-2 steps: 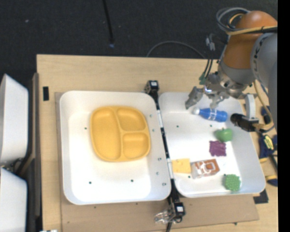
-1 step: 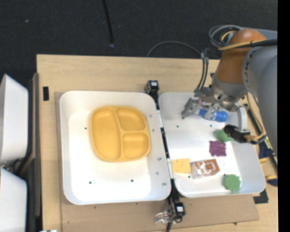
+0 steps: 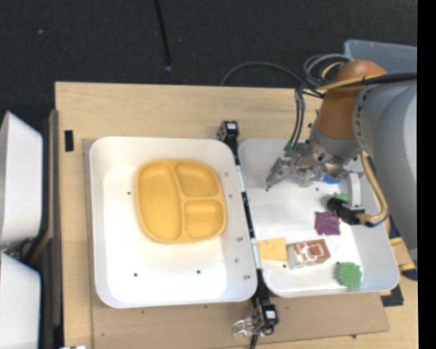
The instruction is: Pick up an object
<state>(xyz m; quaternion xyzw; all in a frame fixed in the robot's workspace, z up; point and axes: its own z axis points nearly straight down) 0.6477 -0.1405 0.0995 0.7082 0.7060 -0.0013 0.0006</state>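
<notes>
While the gripper hangs spread and empty over the right bin, the likeliest pick, a purple piece mid-bin beside a packet, looks light, soft and bumpy, best pinched across its middle.

The setting is a robotics laboratory test cell. A plain wooden desk stands on dark carpeted floor and carries two shallow white bins: the left bin and the right bin, joined by black clamps. An industrial grey arm with an orange band and exposed cabling reaches in from the right. The bins contain toy-like sample objects, including a yellow divided tray.
</notes>
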